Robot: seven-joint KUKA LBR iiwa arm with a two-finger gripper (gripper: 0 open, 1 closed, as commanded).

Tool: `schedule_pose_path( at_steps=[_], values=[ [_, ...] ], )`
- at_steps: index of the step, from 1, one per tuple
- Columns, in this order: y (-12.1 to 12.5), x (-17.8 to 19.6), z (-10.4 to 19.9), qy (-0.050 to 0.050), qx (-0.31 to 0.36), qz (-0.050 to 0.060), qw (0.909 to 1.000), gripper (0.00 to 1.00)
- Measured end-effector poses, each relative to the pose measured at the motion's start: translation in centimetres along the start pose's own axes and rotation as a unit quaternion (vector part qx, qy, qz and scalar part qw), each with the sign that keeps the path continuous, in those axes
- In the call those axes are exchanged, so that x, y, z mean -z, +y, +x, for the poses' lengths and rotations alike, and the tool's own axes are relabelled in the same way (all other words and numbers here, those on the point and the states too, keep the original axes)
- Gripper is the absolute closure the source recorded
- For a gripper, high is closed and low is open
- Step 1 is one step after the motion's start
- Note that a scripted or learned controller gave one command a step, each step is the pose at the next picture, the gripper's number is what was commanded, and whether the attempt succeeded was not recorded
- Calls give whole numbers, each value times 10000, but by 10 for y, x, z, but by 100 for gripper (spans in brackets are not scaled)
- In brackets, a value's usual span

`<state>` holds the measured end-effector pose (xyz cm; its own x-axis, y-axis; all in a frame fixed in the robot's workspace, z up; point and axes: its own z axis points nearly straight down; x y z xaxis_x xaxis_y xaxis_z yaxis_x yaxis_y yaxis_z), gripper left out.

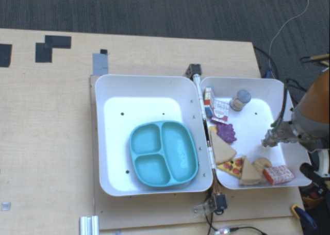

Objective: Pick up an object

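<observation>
Grey two-finger claw (271, 139) hangs over the right white bin (258, 85) near its right wall; can't tell how wide it stands. Just below it lies a red-and-white wrapped packet (278, 174) beside tan bread-shaped pieces (252, 171). Left of it sit a purple crinkled lump (226, 132) and a pizza-slice toy (232, 166), farther left a teal three-compartment plastic plate (164, 153).

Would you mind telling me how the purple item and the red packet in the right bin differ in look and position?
The purple item is lumpy and irregular, while the red packet is flat and roughly rectangular. The purple item is one solid colour; the red packet has a pale patch on it. The purple item lies towards the left wall of the right bin, while the red packet sits in its near right corner. Both are small and lie loose.
</observation>
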<state>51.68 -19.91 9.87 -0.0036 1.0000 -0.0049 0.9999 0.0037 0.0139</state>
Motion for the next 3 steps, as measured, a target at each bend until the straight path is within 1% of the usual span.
schedule_pose_path(
  at_steps=[1,2,3],
  values=[
    [0,0,0,1,0,2,10000,0],
    [-27,-11,50,3,-3,14,10000,0],
    [-25,1,50,0,6,-12,10000,100]
  ],
)
